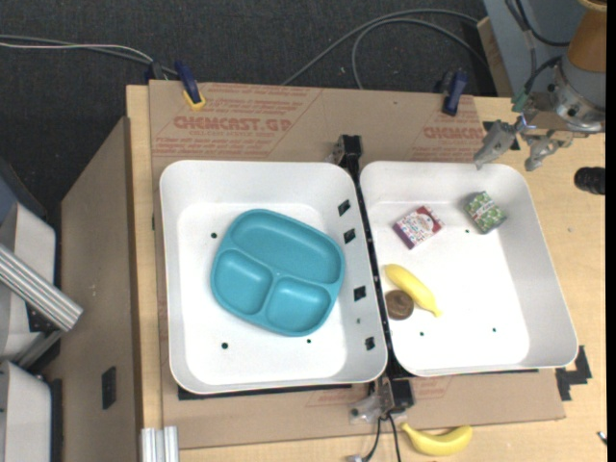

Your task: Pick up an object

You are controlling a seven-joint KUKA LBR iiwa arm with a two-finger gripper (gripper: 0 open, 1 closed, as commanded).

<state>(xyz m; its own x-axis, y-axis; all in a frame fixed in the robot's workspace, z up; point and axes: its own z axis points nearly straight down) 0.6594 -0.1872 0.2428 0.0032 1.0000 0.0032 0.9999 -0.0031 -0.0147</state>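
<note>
The right bin [539, 287] holds a yellow banana [412, 288], a small brown round piece [398, 304] touching it, a pink and white packet [417, 226] and a green wrapped block [484, 212]. A blue divided plate [277, 271] lies in the left bin [183, 258]. My gripper [514, 148] hangs above the back right corner of the right bin, beyond the green block. Its two fingers stand apart with nothing between them.
Brown cardboard [289, 114] lies under both bins, held by clamps [189, 87] at the back. A second banana [441, 439] rests on the bench in front of the bins. Cables [385, 27] run across the dark floor behind.
</note>
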